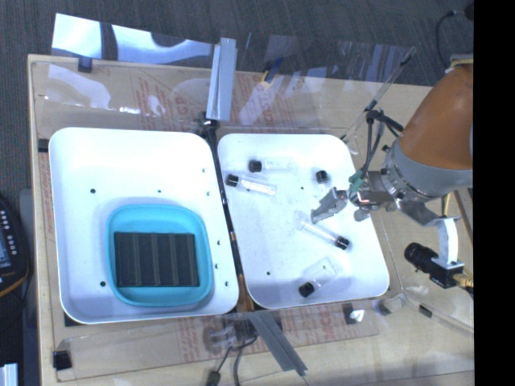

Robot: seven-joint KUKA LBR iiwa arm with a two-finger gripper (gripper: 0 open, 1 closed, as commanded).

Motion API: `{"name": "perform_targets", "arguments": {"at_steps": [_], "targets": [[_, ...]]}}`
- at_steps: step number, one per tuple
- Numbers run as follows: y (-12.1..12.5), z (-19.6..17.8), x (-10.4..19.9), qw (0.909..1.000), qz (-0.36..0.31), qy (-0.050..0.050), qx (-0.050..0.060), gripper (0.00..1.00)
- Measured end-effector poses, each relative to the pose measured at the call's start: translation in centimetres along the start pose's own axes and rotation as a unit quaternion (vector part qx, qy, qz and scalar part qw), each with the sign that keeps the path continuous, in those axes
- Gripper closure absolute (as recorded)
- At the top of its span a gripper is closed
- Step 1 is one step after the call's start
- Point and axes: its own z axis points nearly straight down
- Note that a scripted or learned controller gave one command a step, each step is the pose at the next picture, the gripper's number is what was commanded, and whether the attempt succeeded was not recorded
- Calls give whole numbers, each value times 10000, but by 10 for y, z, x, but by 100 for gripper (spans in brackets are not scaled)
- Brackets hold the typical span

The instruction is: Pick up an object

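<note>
Nearest, clear black-capped plastic vials [318, 278] lay scattered in the right white bin [273, 292], where the gripper [331, 205] hovered spread, holding nothing.

**A robotics lab bench**

A wooden bench [48, 87] stands on dark carpet, walled with clear plastic sheets [322, 95]. Two white bins [72, 159] sit side by side at its middle, with loose cables [229, 360] at the near edge and an industrial arm [438, 127] reaching in.
</note>
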Motion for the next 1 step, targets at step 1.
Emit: {"name": "perform_targets", "arguments": {"at_steps": [1], "targets": [[-9, 117, 33, 9952, 978, 5, 9, 0]]}}
